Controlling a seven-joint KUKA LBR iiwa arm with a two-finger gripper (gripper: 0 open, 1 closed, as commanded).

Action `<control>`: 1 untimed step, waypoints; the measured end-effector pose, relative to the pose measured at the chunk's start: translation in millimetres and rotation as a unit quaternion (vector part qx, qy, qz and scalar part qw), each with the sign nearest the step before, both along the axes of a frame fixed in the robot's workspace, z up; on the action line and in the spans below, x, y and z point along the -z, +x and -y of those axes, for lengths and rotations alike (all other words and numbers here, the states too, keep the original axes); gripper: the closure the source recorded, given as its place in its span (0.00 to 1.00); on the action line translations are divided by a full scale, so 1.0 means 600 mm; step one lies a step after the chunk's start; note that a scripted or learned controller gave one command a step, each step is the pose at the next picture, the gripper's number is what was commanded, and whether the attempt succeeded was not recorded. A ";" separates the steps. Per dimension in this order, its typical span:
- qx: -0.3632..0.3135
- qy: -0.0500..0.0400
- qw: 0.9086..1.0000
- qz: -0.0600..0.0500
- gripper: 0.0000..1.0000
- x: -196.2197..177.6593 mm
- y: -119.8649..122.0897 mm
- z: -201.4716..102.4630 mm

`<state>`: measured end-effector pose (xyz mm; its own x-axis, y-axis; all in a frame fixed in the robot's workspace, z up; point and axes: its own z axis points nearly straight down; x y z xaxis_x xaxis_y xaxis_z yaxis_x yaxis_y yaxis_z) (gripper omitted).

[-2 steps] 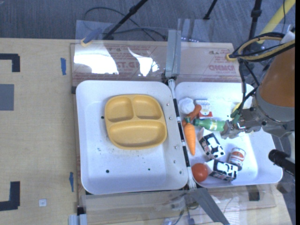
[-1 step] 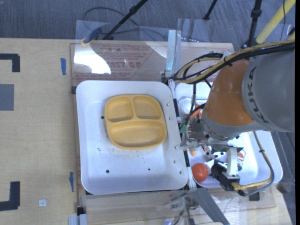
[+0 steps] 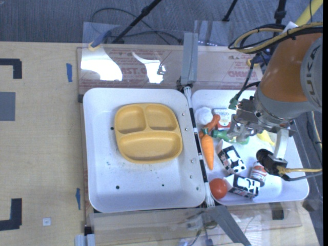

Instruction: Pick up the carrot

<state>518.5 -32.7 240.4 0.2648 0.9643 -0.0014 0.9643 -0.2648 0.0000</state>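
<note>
Approach step. Carrot [image 3: 207,151] lies at right bin's [image 3: 300,186] left edge, centre-right of frame. Gripper [image 3: 241,132] hovers just right; finger opening probably hidden, cannot tell. Next: shift left, descend.

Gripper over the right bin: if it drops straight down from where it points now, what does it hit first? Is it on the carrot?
Probably not the carrot. The gripper hangs right of it, over the green item and the bin floor; depth is unclear from this slanted view.
</note>
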 end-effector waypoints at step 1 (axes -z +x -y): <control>0.085 0.001 0.996 -0.003 1.00 0.044 -0.067 -0.120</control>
